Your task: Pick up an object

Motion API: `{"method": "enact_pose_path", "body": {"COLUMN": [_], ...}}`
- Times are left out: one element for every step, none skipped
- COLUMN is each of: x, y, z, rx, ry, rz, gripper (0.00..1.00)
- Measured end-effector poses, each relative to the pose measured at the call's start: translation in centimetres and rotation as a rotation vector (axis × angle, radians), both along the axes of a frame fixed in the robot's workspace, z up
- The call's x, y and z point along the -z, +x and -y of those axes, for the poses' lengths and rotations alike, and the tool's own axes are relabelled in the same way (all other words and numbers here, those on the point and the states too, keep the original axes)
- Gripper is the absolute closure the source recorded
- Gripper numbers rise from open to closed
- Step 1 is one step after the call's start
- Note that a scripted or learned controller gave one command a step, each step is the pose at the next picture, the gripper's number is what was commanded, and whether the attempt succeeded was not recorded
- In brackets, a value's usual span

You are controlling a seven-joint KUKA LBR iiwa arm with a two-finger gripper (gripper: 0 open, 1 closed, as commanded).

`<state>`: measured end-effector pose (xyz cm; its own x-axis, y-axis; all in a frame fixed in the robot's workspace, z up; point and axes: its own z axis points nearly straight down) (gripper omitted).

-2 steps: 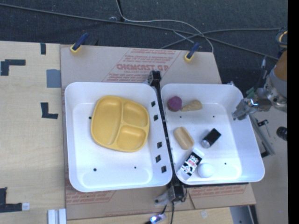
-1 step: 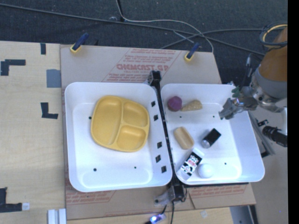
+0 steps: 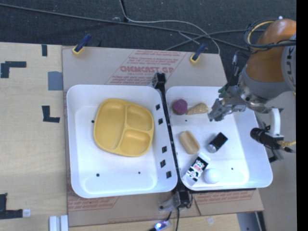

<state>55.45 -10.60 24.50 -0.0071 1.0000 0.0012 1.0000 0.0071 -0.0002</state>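
Observation:
The right bin holds a purple ball, a tan cone-shaped piece, a tan bread roll, a small black block, a black-and-white cow-patterned carton and a white ball. My gripper hangs over the upper middle of this bin, just right of the cone piece and above the black block. I see nothing between its fingers.
The left bin holds a yellow divided plate. A black clip rail runs between the bins. Yellow-and-blue clamps hold the cardboard sheet at the back. Cables cross the dark floor behind.

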Motion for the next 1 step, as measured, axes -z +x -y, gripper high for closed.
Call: {"method": "enact_pose_path", "body": {"x": [0.9], "y": [0.54], "z": [-6.29], "rx": [0.0], "ry": [-0.001], "rz": [-0.001], "gripper": [1.0]}}
